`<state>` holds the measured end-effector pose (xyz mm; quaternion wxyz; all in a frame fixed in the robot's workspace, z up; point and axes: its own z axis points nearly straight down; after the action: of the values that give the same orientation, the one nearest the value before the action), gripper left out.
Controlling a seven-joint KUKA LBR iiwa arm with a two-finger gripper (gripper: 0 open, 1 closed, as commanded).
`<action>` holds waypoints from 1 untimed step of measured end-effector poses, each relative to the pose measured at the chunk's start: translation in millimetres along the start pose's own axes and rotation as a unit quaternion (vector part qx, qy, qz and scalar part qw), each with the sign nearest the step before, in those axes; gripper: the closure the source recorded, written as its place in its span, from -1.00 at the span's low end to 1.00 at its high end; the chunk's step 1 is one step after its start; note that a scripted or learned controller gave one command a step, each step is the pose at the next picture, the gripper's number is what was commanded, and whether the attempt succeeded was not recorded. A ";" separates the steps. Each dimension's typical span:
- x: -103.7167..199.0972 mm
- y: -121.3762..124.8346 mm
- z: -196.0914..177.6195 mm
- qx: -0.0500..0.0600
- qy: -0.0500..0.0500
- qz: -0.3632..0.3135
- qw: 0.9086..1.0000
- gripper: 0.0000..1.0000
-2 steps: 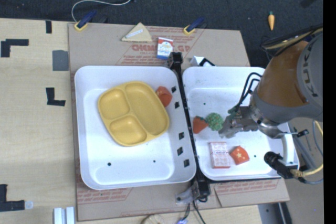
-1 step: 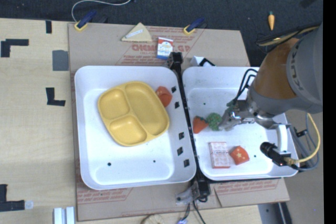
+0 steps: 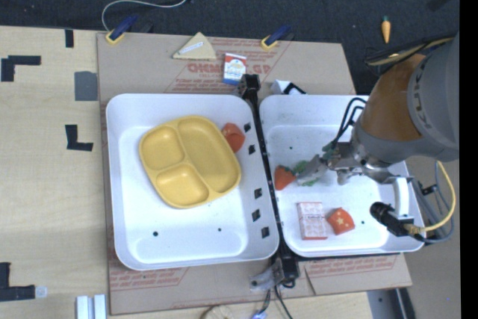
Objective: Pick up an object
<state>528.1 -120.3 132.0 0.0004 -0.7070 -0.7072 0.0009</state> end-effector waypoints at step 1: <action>-32.5 -38.1 41.7 -0.010 0.001 0.000 1.000 -1.00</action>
<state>489.9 -152.8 90.4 -0.0059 -0.7066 -0.7075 -0.0064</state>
